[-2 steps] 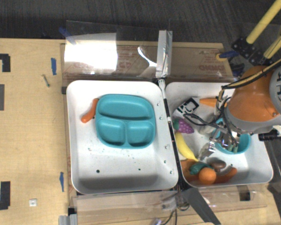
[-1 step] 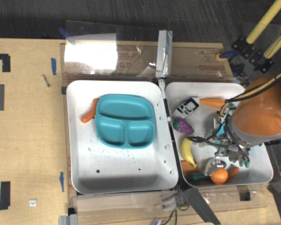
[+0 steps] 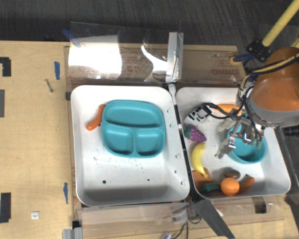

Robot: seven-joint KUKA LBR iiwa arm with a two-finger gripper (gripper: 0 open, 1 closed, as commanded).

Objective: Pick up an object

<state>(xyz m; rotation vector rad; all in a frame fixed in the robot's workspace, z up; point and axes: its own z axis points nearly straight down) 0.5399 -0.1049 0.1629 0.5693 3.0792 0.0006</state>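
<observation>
Camera view, looking down at a slant. Arm [image 3: 279,91] enters from 3 o'clock, wrist over the right bin [image 3: 281,180]. Gripper [image 3: 232,142] hangs over bin centre, fingers pointing down toward approx. 7 o'clock; jaws appear apart w/ nothing between them, though cables clutter the reading. No object held.

Candidate objs, all in right bin: teal bowl [image 3: 250,153] just at 3 o'clock of the gripper, partly under it; banana [image 3: 199,159] at 9 o'clock, near; purple item [image 3: 195,133] at 10 o'clock by the divider; orange fruit [image 3: 230,186] at 6 o'clock along the near wall, w/ a brown item [image 3: 232,174] just beside it. Items crowd the lower-left of the bin, likely slid there against the walls.

Left bin [image 3: 134,183]: teal divided tray [image 3: 133,127] sits centre; orange carrot-like piece [image 3: 95,118] touching its 9 o'clock edge. Well apart from gripper.

Judgement: pre-grasp stage. Nearest targets are the bowl rim or the banana; crowding near the wall raises miss risk.
</observation>
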